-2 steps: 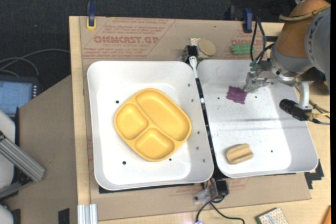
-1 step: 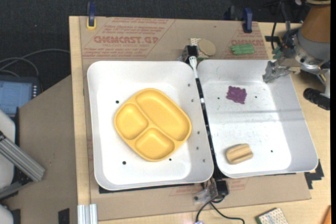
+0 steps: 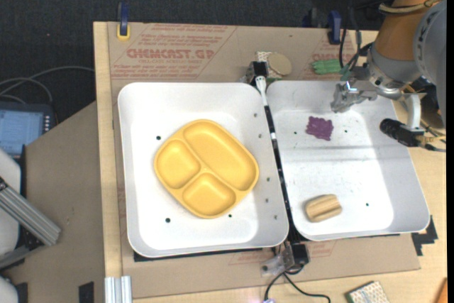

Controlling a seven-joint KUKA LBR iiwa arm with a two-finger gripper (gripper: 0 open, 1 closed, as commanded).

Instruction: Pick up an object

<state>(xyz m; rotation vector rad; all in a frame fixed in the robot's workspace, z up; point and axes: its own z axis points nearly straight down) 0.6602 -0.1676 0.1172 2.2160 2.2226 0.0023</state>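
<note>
A purple lumpy object (image 3: 319,128) lies in the upper part of the right bin (image 3: 397,209). A tan bread-like piece (image 3: 323,207) rests near that bin's front left. A yellow three-compartment plate (image 3: 206,167) sits in the middle of the left bin (image 3: 142,117). My gripper (image 3: 342,100) hangs over the right bin's far edge, a little up and right of the purple object, apart from it, with nothing seen between its fingers.
The grey arm with its orange band (image 3: 415,10) comes in from the upper right. A green item (image 3: 328,67) and a round tan disc (image 3: 281,65) lie on the cardboard behind the bins. Blue clamps (image 3: 123,16) hold the board's far edge.
</note>
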